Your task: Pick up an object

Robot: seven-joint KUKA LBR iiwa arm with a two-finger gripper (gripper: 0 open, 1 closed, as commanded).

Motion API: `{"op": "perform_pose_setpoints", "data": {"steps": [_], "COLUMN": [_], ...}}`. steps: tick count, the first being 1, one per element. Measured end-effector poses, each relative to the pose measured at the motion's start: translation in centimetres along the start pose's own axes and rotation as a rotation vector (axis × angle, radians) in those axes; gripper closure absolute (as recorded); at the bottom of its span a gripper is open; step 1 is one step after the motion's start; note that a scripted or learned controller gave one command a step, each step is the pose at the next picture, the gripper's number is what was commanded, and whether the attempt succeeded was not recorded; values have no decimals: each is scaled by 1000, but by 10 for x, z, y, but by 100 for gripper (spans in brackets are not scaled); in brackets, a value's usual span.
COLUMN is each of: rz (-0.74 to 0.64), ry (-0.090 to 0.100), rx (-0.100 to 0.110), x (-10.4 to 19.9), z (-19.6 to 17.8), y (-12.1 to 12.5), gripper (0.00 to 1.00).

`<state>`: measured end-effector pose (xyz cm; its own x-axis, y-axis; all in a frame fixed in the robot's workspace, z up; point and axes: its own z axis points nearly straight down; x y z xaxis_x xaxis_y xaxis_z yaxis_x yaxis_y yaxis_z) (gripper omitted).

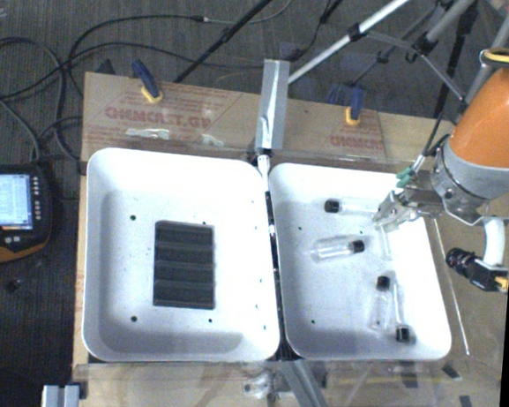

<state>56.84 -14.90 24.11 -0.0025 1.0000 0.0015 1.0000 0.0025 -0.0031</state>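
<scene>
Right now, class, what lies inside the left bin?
A dark ribbed tray lies flat near the middle of the left bin. Whatever sits beneath the tray is covered, so it cannot be seen.

I read this as robotics lab: teach pendant (6, 207) on floor left of counter (200, 114), loose cables (34, 90) on carpet, blue clamps (146, 81) along counter's far edge, tripod legs (358, 30) beyond.
</scene>
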Motion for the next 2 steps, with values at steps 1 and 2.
{"op": "perform_pose_setpoints", "data": {"steps": [1,2], "rz": [-106,-224], "ry": [-5,-3], "rx": [-2,-1], "x": [-76,-64], "z": [-1,124], "y": [32,65], "gripper": [0,0]}}
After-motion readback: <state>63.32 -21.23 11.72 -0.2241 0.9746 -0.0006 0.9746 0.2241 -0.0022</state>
